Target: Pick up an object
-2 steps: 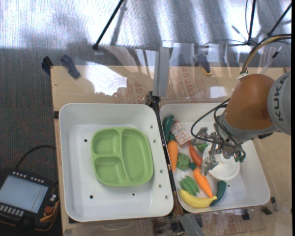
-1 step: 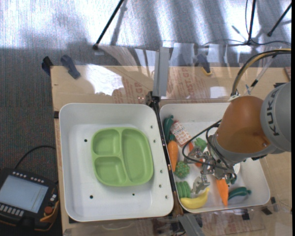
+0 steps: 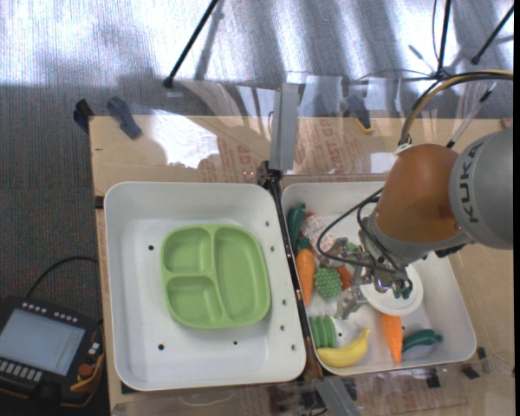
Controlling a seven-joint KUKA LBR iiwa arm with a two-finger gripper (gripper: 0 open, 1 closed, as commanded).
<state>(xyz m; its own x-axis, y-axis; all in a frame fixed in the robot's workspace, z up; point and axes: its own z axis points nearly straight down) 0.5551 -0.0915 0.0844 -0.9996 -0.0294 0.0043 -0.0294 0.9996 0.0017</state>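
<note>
Your gripper (image 3: 354, 295) hangs low over the toys in the right bin (image 3: 458, 306), lower right of frame; I cannot tell its state. Judged step: descent toward the green knobbly toy (image 3: 328, 282); next, confirm a grasp.

Bright striped sunlight rakes the floor, glaring on the bench (image 3: 191, 150); slightly soft.

Grey carpet floor (image 3: 43, 172), sunlit stripes; wooden bench (image 3: 199, 141); tripod legs (image 3: 195, 33) behind.
</note>
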